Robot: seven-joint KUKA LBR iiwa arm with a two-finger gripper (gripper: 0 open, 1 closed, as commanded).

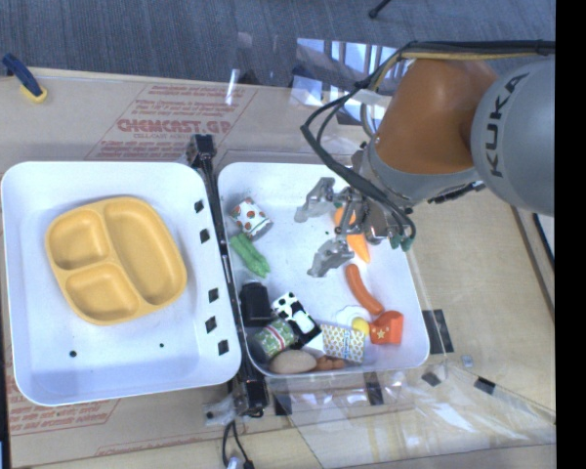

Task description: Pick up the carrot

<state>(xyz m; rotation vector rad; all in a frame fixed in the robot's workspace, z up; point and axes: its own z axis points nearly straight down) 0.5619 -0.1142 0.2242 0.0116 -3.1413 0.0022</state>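
Observation:
The carrot (359, 251) is a small orange piece in the right bin (273, 179), partly hidden under the wrist. My gripper (319, 231) hangs low over the middle of that bin, pointing left. Its two grey fingers (315, 199) are spread apart and open. The carrot sits back by the base of the fingers, not between the tips. I cannot tell whether either finger touches it.
An orange-red sausage (363, 290) lies just below the carrot. A green pod (249, 254) and a small can (251, 217) lie left of the gripper. Several toys crowd the bin's near edge, among them a red box (387, 328). The left bin holds a yellow divided plate (112, 257).

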